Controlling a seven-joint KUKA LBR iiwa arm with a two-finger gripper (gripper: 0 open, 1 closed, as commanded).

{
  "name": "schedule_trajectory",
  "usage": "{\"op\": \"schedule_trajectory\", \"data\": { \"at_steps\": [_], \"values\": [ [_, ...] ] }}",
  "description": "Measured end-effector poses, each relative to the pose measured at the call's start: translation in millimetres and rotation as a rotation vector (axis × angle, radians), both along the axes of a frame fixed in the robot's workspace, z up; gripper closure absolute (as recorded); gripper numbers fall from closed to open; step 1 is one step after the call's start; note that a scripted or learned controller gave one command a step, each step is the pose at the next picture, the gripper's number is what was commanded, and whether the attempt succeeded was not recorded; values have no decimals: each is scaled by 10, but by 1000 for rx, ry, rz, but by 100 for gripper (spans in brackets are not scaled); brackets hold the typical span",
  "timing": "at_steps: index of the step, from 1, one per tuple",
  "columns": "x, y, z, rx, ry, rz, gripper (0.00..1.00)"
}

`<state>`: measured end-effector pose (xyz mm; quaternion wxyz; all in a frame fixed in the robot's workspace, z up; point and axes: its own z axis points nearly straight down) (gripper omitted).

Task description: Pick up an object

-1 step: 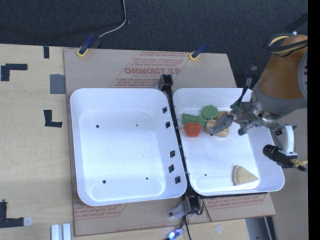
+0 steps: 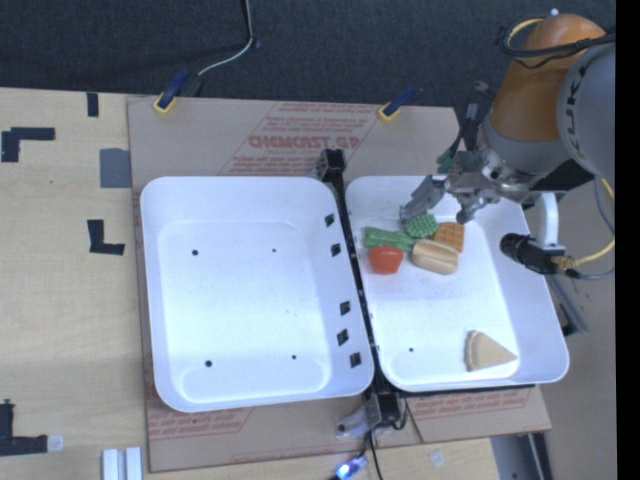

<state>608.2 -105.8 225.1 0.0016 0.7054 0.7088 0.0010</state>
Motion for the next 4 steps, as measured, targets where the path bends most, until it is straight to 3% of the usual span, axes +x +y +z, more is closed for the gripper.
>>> {"op": "schedule_trajectory", "data": {
  "at_steps": [1,2,3,4],
  "values": [
    [-576,-630,776,-3,-1,-10,0],
    [-51,-258,1150,0,-1,1,0],
    [-944,-98,2815,-1,-12,-2,0],
    [-911,-101,2817,-2,3,-4,100]
  ]
}}
